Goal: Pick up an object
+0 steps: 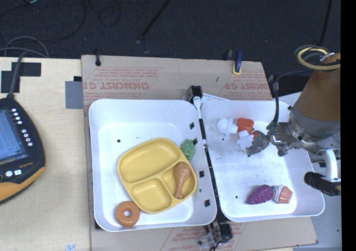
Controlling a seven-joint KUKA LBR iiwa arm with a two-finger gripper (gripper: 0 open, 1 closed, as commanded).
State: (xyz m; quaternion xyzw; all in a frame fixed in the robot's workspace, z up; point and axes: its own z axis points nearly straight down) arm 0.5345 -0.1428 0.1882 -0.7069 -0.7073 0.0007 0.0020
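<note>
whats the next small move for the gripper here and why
Probably lower the gripper a little onto the white and orange toy in the right bin. It sits right beside that toy, with nothing visibly between its fingers, while the purple grapes lie farther off.

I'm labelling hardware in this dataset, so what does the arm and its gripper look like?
The arm enters from the right: a broad orange-brown band sits above a grey wrist section. A yellow-and-white cable loop sits at its top. The gripper is a dark grey metal assembly ending in thin dark fingers. A black cylindrical part sticks out below the wrist.
</note>
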